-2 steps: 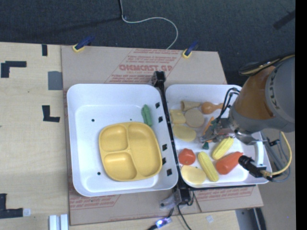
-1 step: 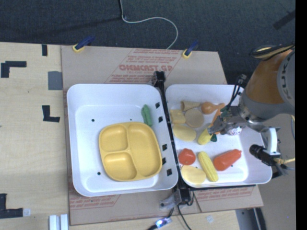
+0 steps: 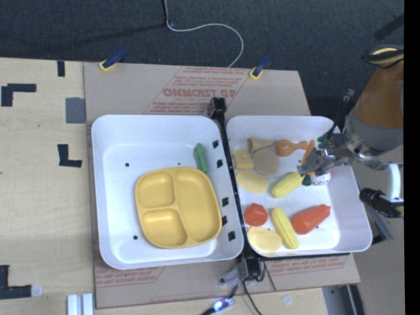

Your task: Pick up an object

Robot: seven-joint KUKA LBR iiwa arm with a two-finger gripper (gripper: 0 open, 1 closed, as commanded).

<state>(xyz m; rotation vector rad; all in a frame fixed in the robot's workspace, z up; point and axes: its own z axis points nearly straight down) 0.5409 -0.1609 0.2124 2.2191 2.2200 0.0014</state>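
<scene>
Landmark: yellow three-compartment plastic plate (image 3: 177,207), lying flat in the left shallow white bin (image 3: 111,176).

Task items sit in the right shallow white bin (image 3: 348,238), right of the plate:
- yellow plastic corn cob (image 3: 287,185), tilted, near the bin centre; its right end lies just beside the jaws.
- second yellow corn cob (image 3: 285,228), lower, between a red tomato-like piece (image 3: 255,214) and an orange-red carrot-shaped piece (image 3: 310,218).
- pale yellow oval piece (image 3: 265,240) at the near bin wall, touching the second cob.
- pale yellow rounded piece (image 3: 252,182) and a smaller pale yellow piece (image 3: 243,160) close to the wall nearest the plate.
- tan flat round piece (image 3: 266,161), with an orange pear-shaped piece (image 3: 286,148) just beyond it, toward the far wall.

One green pod-shaped piece (image 3: 200,157) lies in the left bin, just beyond the plate's far rim.

Gripper (image 3: 314,169) is over the right half of the right bin, arm entering from the right. Jaws: cannot tell whether they are spread or closed; nothing is visibly between them.

Open room: the left bin has bare floor all round the plate. The right bin's bare floor is along its right wall and near-right corner; elsewhere the items are crowded, several touching.

Writing: red print on the brown cardboard sheet (image 3: 131,90) beneath the bins, beyond the plate; too blurred to read with certainty. Cardboard rests on the pale wooden surface (image 3: 39,195).
</scene>
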